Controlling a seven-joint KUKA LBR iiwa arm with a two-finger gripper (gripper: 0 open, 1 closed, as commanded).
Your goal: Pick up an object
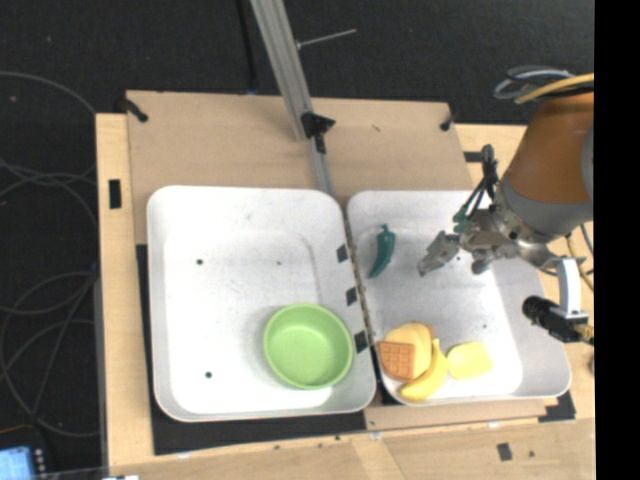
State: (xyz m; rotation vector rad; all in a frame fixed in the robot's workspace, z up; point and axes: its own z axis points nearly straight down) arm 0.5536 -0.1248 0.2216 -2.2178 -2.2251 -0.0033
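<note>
The grey arm with its orange band (556, 148) reaches in from the right and hangs over the right shallow white bin (420, 213). Its two-finger hand (458, 258) sits above the bare middle of that bin, with the fingers (436, 256) spread apart and nothing between them.

A small dark green pepper-shaped toy (382, 250) lies near the bin's left wall, just left of the hand and apart from it. At the bin's near edge a cluster of toy foods rests together: an orange-brown waffle-like square (397, 358) leaning against a rounded yellow piece (412, 337), a yellow banana (430, 378) curving below them, and a pale yellow lump (469, 361) just to the right.

The left shallow white bin (200, 228) holds a light green round plastic bowl (307, 345), upright, near its front right corner.

Both bins sit side by side on a tan wooden worktop (250, 128). A slanted grey metal pole (282, 48) crosses the worktop's far edge.
</note>
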